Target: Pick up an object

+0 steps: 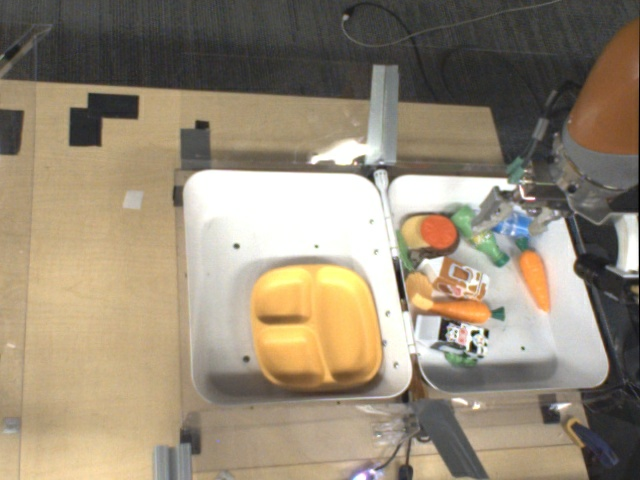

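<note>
Two white bins sit on the wooden bench (100, 318). Right bin (580, 358) holds light, rigid toy food — the carrot (536, 279) suits a mid-body grasp. Gripper (505, 206) state: cannot tell.

Light: bright and even, from above.
Glare: white shine on the bench (335, 153), upper middle.
Shadows: soft, below the yellow tray (316, 325).
Sharpness: a little fuzzy all over.
</note>
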Controlling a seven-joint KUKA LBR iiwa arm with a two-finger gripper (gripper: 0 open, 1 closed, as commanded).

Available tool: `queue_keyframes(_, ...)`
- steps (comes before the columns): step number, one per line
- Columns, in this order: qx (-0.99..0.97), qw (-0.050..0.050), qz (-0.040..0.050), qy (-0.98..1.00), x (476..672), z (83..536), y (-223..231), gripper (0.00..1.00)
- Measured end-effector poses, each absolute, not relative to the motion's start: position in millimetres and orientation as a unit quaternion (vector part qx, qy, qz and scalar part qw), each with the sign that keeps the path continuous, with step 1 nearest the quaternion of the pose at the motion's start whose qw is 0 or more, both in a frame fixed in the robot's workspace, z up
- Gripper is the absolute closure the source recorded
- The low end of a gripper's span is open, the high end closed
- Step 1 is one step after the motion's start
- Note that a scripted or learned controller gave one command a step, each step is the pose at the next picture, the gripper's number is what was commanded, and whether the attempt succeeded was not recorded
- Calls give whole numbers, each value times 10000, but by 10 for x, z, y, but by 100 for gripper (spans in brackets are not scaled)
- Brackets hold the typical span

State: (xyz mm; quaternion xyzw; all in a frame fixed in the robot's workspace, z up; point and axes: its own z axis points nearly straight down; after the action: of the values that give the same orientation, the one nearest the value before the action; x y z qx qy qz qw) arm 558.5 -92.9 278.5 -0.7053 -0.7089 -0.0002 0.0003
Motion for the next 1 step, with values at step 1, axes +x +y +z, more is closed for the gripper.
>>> queue_keyframes(1, -7574, -9, -6, -6530, 5702, 2710, -1708, 0)
